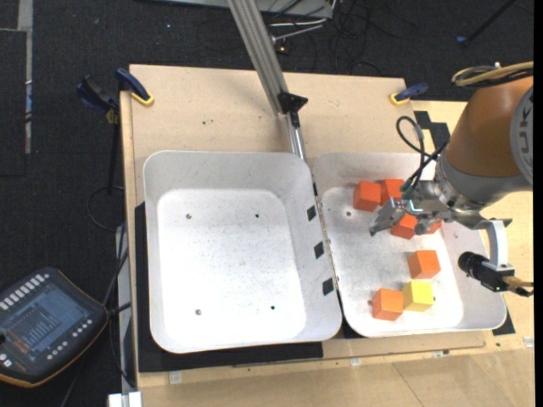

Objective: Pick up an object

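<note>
Crowding is the risk: the gripper (405, 216) sits low in the right bin (356, 312) over an orange cube (405, 225) with another orange block (368, 196) just beside it on the far-left side, so closing could nudge one away or catch a corner. Whether anything is gripped I cannot tell. The cube has no long axis and seems slightly turned against the bin wall.

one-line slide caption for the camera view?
Claw low over orange blocks in the right bin; yellow block nearby.

arm (496, 142) cut off at right edge, orange cube (405, 225) half hidden under end effector (399, 219)
</note>
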Robot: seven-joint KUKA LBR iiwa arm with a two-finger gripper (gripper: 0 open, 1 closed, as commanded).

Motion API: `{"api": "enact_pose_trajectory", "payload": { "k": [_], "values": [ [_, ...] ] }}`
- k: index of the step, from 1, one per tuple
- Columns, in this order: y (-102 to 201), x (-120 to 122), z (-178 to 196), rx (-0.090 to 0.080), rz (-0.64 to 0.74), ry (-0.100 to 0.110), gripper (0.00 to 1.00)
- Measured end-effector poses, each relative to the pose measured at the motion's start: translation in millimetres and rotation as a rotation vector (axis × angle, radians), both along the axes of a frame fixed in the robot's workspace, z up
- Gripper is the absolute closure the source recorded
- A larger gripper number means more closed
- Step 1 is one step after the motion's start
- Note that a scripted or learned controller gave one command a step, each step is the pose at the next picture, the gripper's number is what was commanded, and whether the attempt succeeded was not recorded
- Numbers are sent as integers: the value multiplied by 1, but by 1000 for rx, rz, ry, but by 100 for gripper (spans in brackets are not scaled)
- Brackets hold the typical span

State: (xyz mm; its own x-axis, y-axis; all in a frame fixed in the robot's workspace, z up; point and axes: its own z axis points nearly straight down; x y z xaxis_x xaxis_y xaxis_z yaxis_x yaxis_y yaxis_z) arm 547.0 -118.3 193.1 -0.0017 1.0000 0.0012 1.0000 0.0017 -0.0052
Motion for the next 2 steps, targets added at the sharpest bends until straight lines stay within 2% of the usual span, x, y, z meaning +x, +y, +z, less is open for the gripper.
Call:
{"api": "enact_pose_trajectory", "payload": {
  "k": [1, 2],
  "values": [
    [0, 1, 2, -1, -2, -5, 0],
    [-6, 6, -58, -1, -3, 0, 0]
  ]
}}
